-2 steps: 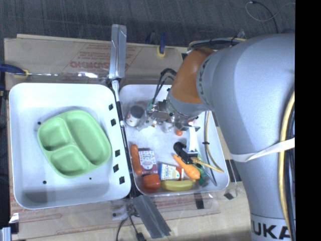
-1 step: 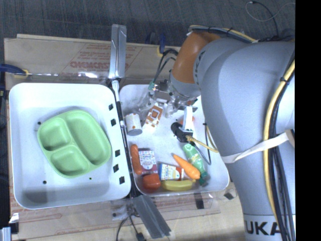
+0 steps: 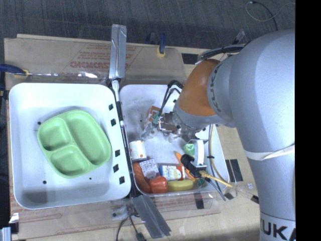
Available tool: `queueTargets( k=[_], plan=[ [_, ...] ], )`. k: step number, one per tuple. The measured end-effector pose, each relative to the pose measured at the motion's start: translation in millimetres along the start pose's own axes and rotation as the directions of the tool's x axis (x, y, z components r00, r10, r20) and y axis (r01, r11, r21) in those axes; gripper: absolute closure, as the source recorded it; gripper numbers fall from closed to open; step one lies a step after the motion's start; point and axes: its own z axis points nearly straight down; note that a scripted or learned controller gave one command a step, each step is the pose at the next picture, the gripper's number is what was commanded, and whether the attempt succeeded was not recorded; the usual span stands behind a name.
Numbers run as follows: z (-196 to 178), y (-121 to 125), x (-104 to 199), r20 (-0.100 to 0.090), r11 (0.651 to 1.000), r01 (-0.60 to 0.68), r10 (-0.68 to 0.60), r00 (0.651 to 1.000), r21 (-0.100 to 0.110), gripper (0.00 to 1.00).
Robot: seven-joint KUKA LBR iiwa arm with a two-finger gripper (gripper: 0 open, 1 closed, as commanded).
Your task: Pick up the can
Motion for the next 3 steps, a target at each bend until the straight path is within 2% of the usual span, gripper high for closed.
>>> queueTargets(
  k=[1,2,3],
  plan=[
    [-91.1,46.1,121.4,0.000,1.000,0.006,-0.006,1.000,0.000,0.00],
    [-151.3,32.2,175.8,0.002,0.995,-0.096,0.096,0.995,0.000,0.00],
    [-89.6,81.7,155.6,0.002,0.985,-0.175,0.175,0.985,0.000,0.00]
  ],
)
